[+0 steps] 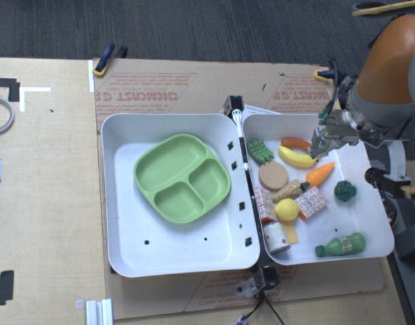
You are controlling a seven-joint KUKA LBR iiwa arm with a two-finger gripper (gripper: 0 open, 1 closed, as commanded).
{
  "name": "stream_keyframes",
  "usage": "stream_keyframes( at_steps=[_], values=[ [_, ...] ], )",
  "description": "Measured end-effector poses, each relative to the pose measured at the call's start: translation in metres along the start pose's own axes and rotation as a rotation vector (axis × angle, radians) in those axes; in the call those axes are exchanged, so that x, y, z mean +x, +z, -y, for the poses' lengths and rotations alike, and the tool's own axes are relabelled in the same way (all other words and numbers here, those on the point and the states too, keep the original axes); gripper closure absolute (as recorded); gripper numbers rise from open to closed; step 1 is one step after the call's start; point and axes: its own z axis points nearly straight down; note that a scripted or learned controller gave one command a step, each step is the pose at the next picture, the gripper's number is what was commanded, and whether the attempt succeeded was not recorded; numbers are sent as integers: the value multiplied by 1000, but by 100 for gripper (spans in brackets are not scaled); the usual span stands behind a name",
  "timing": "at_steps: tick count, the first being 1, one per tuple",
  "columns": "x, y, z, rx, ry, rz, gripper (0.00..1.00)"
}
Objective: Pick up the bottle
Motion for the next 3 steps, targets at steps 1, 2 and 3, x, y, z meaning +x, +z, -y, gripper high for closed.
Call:
stream_keyframes(
  at_steps=[1, 2, 3],
  values=[
    [64, 0, 81, 0, -145, -1, 100],
    [147, -22, 97, -1, -357, 0, 100],
    [242, 29, 89, 1, -170, 0, 100]
  ],
)
